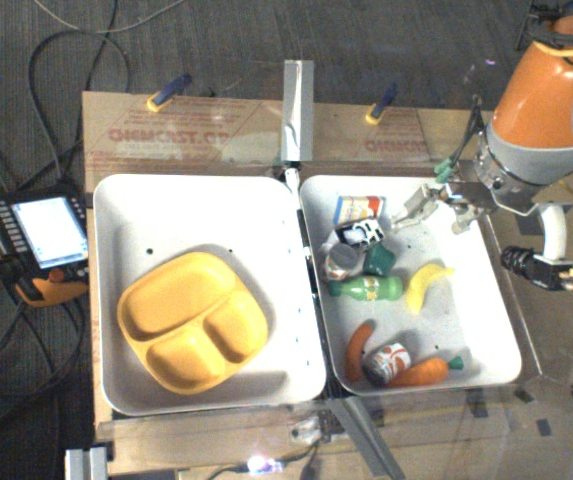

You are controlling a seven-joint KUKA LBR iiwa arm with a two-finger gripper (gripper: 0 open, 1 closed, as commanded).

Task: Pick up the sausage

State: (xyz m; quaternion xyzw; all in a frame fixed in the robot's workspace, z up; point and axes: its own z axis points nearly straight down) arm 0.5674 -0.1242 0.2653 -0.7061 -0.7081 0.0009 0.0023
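hugging the right bin's (506, 308) front wall, sausage (358, 348)

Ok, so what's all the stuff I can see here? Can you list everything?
Bins: 2, white, side by side on the bench; left bin, right bin.
Divided plate: 1, yellow, in the left bin.
Sausage: 1, reddish-brown, front of the right bin.
Carrot: 1, orange, front right of the right bin.
Can: 1, red and white, between sausage and carrot.
Banana: 1, yellow, middle right of the right bin.
Bottle: 1, green, middle of the right bin.
Small carton: 1, white, blue and red, back of the right bin.
Clamps: 2, blue and yellow, behind the bins.
Handheld screen: 1, left of the bench.
Gripper: 1, grey, over the right bin's back right corner.
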